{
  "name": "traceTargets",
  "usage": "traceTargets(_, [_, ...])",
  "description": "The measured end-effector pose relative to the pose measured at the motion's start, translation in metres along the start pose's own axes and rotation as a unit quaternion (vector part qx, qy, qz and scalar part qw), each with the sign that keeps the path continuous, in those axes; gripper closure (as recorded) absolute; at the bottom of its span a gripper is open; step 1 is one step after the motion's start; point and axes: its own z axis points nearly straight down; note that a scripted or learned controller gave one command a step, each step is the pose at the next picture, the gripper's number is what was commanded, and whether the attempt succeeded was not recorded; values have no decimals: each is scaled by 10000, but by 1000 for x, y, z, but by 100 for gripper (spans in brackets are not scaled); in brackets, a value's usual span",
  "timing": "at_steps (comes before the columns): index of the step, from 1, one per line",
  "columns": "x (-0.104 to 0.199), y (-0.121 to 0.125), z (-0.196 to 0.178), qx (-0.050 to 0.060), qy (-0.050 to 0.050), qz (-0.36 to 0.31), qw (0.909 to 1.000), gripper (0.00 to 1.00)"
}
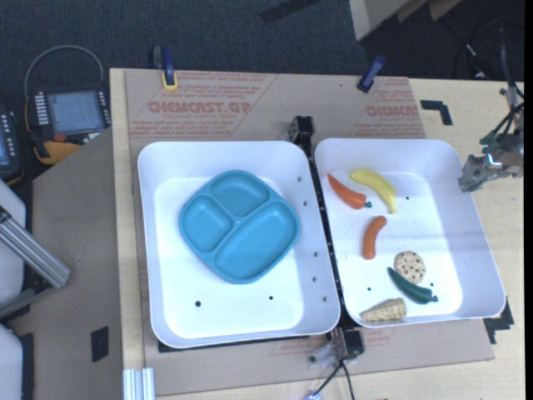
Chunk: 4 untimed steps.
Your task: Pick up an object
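Note:
The right bin (466,248) holds several toy foods: a yellow banana (375,187), an orange-red chili (348,192), an orange sausage (374,236), a round speckled cookie (409,265), a dark green pepper (410,286) and a tan bread piece (384,310). My gripper (477,172) hangs at the far right, above that bin's right rim, well away from the banana and the other foods. It is small and partly cut off at the frame's edge. Nothing is seen under or in it.
A blue divided plate (240,225) lies in the middle of the left bin (166,298). A black clamp (301,128) sits between the bins at the back. Blue and yellow clips (169,75) hold the cardboard sheet's far edge.

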Motion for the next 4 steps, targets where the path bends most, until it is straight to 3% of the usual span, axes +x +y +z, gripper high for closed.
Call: traceTargets(4, [217,10,21,47,26,-20,10000,100])
